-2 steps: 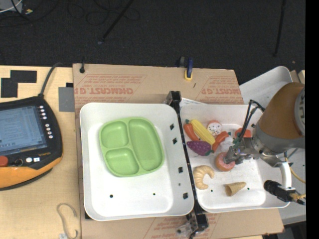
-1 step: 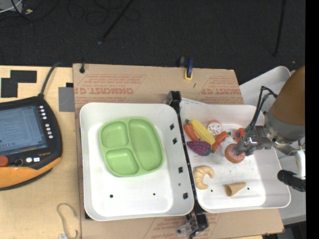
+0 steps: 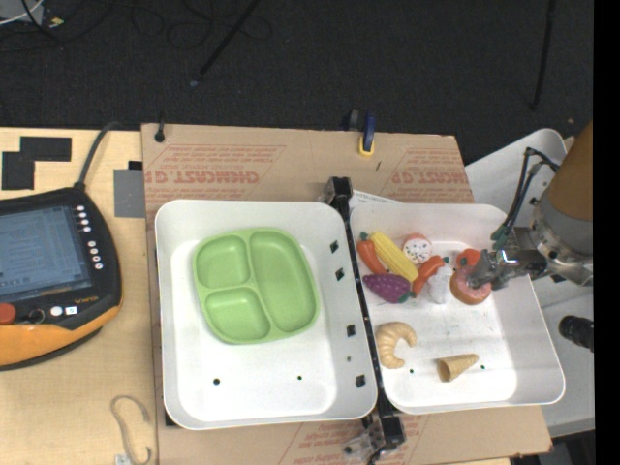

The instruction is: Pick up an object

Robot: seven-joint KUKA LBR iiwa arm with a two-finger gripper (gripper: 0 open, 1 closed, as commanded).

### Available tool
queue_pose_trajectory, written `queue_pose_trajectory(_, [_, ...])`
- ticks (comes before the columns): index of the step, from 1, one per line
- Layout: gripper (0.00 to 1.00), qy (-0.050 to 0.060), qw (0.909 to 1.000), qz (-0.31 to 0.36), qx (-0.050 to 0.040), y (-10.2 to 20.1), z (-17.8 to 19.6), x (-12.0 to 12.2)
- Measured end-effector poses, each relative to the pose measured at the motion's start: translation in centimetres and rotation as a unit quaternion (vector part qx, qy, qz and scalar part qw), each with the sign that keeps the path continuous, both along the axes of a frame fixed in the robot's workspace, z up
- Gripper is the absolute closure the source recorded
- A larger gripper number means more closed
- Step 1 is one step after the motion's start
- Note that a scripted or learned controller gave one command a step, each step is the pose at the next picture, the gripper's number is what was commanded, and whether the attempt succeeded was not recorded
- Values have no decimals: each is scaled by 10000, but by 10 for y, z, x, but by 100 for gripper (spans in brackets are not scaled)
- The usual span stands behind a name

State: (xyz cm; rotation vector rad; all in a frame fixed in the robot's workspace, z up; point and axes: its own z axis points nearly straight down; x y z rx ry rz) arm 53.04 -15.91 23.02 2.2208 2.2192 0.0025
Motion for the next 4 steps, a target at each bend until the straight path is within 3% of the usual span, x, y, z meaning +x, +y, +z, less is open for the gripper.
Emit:
queue_pose_trajectory(2, [100,17,10000,19,8,100,15,47])
queue_pose_trajectory(4, [100,18,10000,12,8,182,-3,92])
